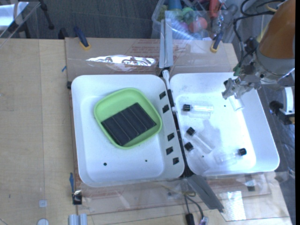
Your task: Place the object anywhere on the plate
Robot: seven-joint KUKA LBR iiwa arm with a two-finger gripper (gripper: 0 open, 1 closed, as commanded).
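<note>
A: Where is the claw (233, 92) being seen?

B: It is being held over the right bin's (262, 125) upper right corner, near the rim; whether it is spread or pressed together cannot be told. Bare white floor is lying below it.

A: What is being kept in the bins?

B: Clear vials with black caps (197, 108) are lying scattered across the right bin, apart from the claw. In the left bin (84, 163) a green plate (105, 108) is carrying a dark ribbed pad (128, 123).

A: And around them?

B: Both bins are being borne by a wooden bench (28, 125).
</note>
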